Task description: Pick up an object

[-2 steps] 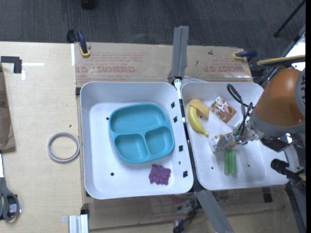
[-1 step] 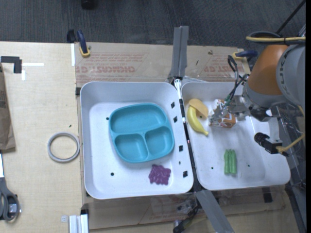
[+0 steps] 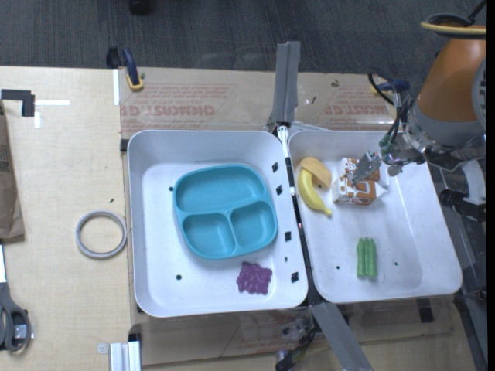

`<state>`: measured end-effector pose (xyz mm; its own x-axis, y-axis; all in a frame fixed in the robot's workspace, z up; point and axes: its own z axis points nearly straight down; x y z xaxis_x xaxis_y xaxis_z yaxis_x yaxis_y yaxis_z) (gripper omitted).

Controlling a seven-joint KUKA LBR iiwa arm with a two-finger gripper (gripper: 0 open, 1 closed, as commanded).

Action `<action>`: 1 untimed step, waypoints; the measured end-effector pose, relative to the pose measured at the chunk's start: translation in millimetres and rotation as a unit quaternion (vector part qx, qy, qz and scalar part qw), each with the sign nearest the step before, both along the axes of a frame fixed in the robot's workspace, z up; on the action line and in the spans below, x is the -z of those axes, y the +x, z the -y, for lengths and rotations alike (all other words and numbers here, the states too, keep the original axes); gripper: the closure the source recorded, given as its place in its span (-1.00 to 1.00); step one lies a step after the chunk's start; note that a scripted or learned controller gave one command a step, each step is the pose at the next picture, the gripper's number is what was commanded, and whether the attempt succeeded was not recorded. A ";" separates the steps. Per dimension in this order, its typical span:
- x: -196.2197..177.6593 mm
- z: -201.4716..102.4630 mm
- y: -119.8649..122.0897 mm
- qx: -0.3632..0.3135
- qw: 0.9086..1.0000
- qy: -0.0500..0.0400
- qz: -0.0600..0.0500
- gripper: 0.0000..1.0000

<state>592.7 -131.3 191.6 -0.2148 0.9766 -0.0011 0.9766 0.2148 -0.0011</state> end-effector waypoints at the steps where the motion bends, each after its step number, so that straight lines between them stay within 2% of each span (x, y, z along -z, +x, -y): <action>1: 57.4 -28.4 12.7 0.017 1.000 0.000 -0.001 -1.00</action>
